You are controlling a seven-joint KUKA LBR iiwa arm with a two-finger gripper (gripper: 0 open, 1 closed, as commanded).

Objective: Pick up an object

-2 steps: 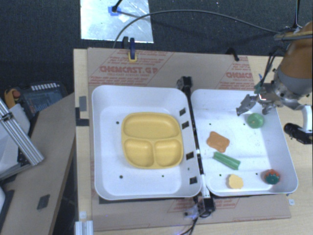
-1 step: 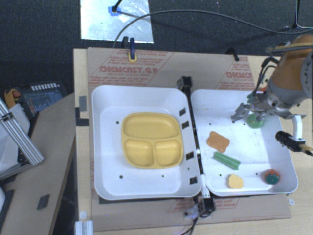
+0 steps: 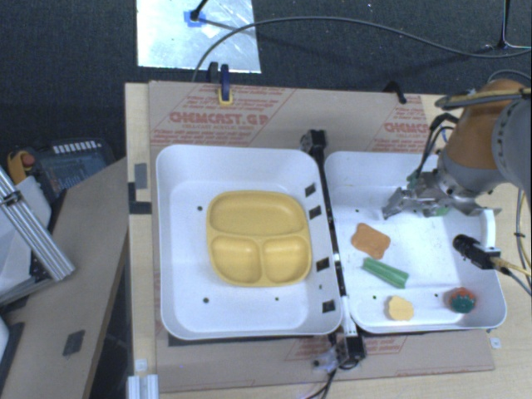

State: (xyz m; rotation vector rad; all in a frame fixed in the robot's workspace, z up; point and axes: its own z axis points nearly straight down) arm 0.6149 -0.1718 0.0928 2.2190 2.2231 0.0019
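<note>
fig. 1. overhead slanted view of two shallow white bins side by side on a brown board (image 3: 249,110) printed with red lettering. a blue and yellow clamp (image 3: 223,81) sits at the board's far edge. beyond it a shiny sheet (image 3: 198,23) lies on dark carpet.

the left bin (image 3: 179,223) holds a yellow divided plate (image 3: 258,238) with three compartments, lying flat at the middle. a row of black clips (image 3: 320,223) runs along the seam between the bins.

the grey arm (image 3: 478,140) with its orange band enters from the right, and the gripper (image 3: 397,204) hangs over the far half of the right bin (image 3: 357,173), pointing left. whether the gripper is spread or closed cannot be told from this angle, and nothing is seen held in it.

four small things lie on the right bin's floor, all apart from one another. an orange-brown piece (image 3: 370,239), flat and rounded, lies just near of the gripper and nearest to it, with bare floor between them. a green stick (image 3: 385,272) lies aslant nearer still. a pale yellow lump (image 3: 400,308) rests by the near wall. a teal and orange ball (image 3: 461,300) sits in the near right corner. nothing lies on top of any of the four.
</note>
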